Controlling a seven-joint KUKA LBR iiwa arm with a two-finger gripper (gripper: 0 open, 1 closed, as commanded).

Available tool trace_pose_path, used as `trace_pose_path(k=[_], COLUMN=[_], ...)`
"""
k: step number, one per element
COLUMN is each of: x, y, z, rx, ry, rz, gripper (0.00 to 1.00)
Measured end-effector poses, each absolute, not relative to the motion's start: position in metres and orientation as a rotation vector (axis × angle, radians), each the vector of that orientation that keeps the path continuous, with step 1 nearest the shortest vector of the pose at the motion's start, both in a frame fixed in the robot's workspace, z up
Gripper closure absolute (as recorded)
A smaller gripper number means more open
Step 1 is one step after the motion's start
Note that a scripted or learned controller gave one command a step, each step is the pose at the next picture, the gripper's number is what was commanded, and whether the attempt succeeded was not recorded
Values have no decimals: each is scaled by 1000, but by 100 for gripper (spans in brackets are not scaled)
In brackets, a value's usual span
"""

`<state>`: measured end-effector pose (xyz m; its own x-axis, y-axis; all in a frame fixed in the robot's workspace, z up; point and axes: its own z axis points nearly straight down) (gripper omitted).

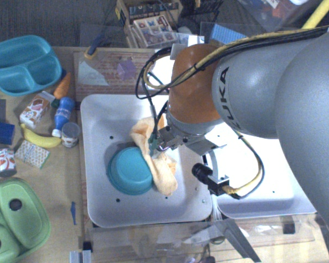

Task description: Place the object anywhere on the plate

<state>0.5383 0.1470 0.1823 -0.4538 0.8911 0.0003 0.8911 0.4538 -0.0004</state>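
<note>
arm (pixel 252 86) over both bins, reaching from right | left bin (pixel 98 201) holds plate + cloth | blue plate (pixel 130 171) at bin centre | yellow cloth (pixel 162 171) draped along plate's right edge, directly under gripper (pixel 156 144) | finger state: can't tell

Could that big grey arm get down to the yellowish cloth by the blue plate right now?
Probably yes. The gripper already hangs right over the cloth, which lies open in the left bin against the blue plate, with nothing covering it.

One camera fixed above looks down aslant on both white bins (pixel 93 147).
</note>
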Motion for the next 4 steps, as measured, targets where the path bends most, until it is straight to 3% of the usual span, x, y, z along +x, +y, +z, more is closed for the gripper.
trace_pose_path(k=[1, 2, 3, 4], x=[548, 548, 556, 557], y=[170, 169, 106, 106], z=[174, 174, 343, 355], rx=[-1159, -1161, -751, -754], ry=[-2923, -2922, -3057, -3064], rz=[-3, -3, -3, -9], gripper=[100, 0, 0, 100])
